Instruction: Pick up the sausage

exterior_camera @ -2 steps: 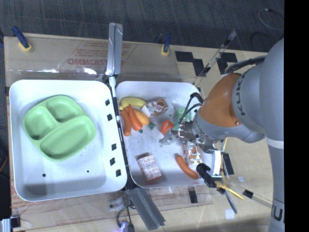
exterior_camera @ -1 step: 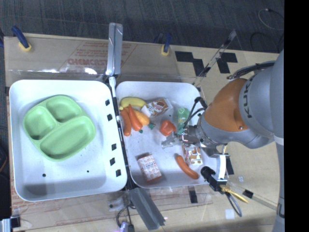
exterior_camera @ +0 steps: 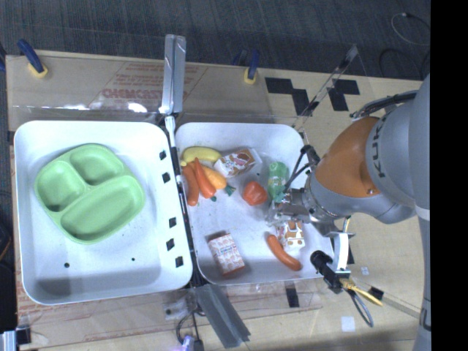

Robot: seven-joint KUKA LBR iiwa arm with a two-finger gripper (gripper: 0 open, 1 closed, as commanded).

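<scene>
The sausage [exterior_camera: 283, 252] is a short orange-red link lying flat near the front right corner of the right bin [exterior_camera: 241, 134]. My gripper [exterior_camera: 287, 215] hangs low over the bin's right side, just behind the sausage and slightly above it. The metal wrist parts and the orange band of the arm [exterior_camera: 351, 170] cover the gripper tip. Nothing of the sausage is lifted; it rests on the bin floor. A small white and orange packet [exterior_camera: 293, 235] lies between the gripper and the sausage.
In the right bin also lie a banana [exterior_camera: 201, 153], carrots [exterior_camera: 199, 181], a wrapped snack [exterior_camera: 238, 161], a red tomato [exterior_camera: 254, 193], a green item [exterior_camera: 276, 174] and a small box [exterior_camera: 225, 252]. The left bin [exterior_camera: 44, 269] holds a green divided plate [exterior_camera: 91, 192].
</scene>
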